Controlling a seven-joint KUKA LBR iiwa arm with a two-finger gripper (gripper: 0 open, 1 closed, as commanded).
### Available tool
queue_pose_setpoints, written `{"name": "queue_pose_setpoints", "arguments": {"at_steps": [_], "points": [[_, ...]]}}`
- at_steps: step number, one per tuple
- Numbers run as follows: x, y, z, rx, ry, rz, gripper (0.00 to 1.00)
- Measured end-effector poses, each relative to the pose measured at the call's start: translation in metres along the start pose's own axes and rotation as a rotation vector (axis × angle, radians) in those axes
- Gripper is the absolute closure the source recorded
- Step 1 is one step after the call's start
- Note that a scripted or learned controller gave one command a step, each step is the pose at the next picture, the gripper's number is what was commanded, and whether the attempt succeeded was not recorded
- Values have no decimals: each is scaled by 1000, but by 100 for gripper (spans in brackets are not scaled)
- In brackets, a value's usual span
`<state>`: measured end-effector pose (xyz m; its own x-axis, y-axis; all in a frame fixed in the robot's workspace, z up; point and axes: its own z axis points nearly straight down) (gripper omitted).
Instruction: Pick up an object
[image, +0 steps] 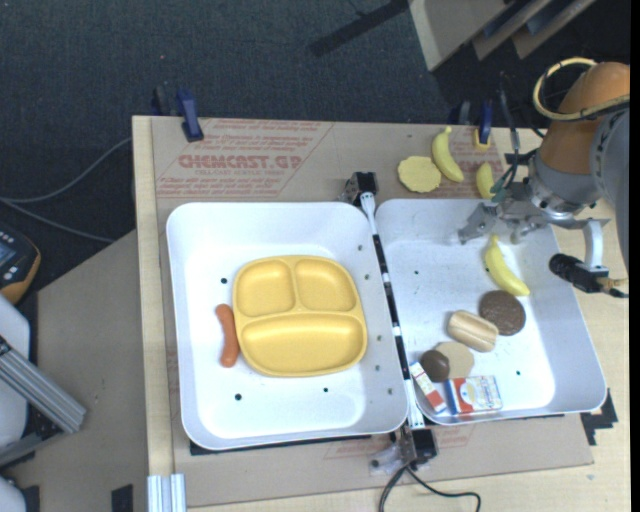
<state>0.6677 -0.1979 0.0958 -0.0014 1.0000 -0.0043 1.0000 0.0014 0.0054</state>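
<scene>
metal gripper (497, 222) with jaws spread apart hovers just above the smooth curved banana (503, 268) in the glossy right bin (570, 340).

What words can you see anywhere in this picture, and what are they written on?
"CHEMCAST GP": large red letters on the brown board behind the left bin.
Smaller red lines above and below it: too blurred to read.
Red, white and blue carton in the right bin: print too small to read.
</scene>
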Motion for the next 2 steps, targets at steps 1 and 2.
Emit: {"name": "queue_pose_setpoints", "arguments": {"at_steps": [1, 2], "points": [[-22, -33, 7, 3, 14, -1, 0], [-23, -32, -3, 1, 6, -3, 100]]}}
